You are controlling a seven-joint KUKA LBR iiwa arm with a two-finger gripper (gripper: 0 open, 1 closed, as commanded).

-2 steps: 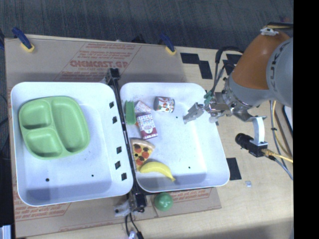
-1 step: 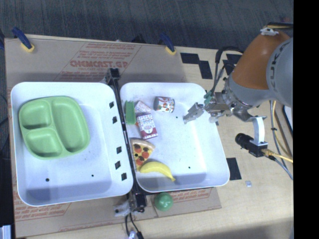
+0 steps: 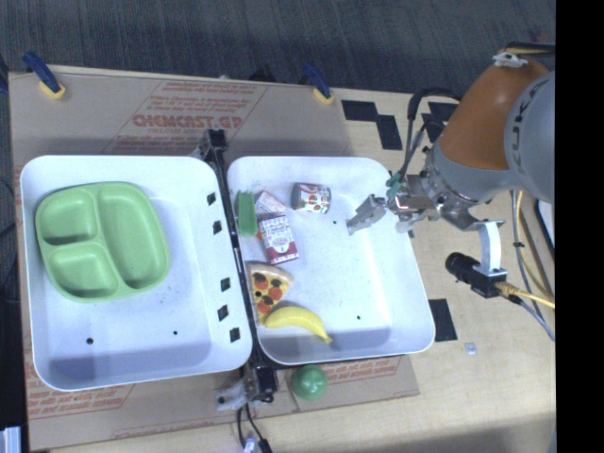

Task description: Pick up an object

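Observation:
The right bin [image 3: 401, 286] holds several objects along its left side. A small silver and red can [image 3: 310, 197] lies near the back. A red and white carton [image 3: 276, 232] lies beside a green flat piece [image 3: 246, 212]. A toy pizza slice [image 3: 268, 284] and a yellow banana [image 3: 296, 321] lie near the front left. My gripper [image 3: 364, 215] hangs over the bin's back right part, to the right of the can and apart from it, with bare bin floor under it.
The left bin [image 3: 57, 357] holds a green divided plate [image 3: 99, 239]. A green ball [image 3: 308, 381] sits on the bench just outside the right bin's front edge. The grey and orange arm [image 3: 486, 140] reaches in over the right rim.

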